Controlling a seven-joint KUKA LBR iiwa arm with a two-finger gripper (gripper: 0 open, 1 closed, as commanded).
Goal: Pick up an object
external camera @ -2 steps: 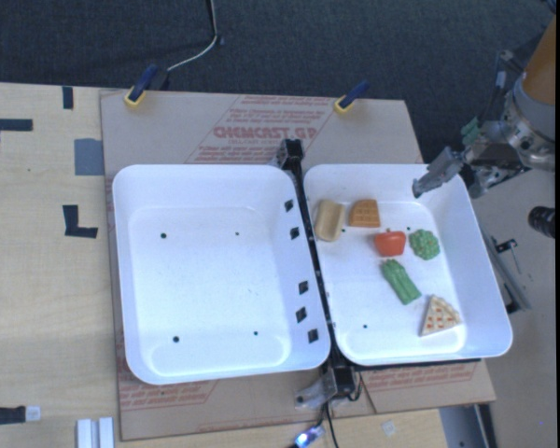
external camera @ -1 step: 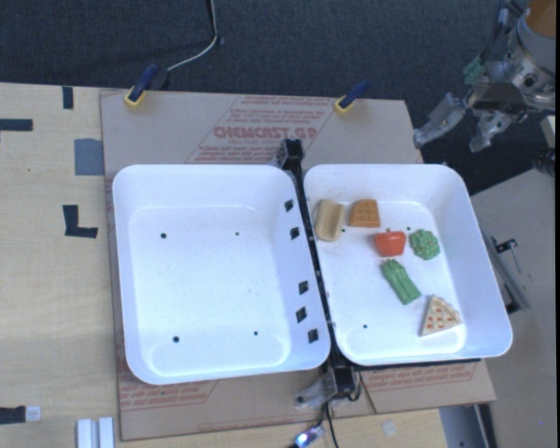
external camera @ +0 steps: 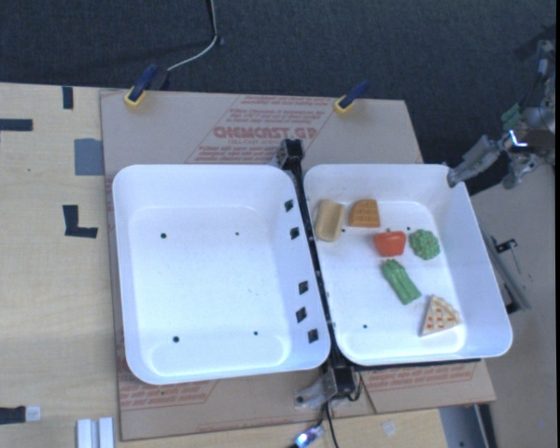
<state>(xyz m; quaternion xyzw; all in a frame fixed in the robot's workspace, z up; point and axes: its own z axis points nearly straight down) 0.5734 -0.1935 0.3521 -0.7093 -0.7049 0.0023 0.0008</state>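
Waffle wedge [external camera: 439,316] in right bin [external camera: 476,241], well apart from pincer [external camera: 471,169] beyond bin's corner, pincer state unclear

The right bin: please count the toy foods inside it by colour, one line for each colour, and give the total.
Tan or orange-brown: 3, the bread roll, the toast-like piece, the waffle wedge
Green: 2, the broccoli, the long green vegetable
Red: 1, the tomato-like piece
Total: 6, all in the right bin
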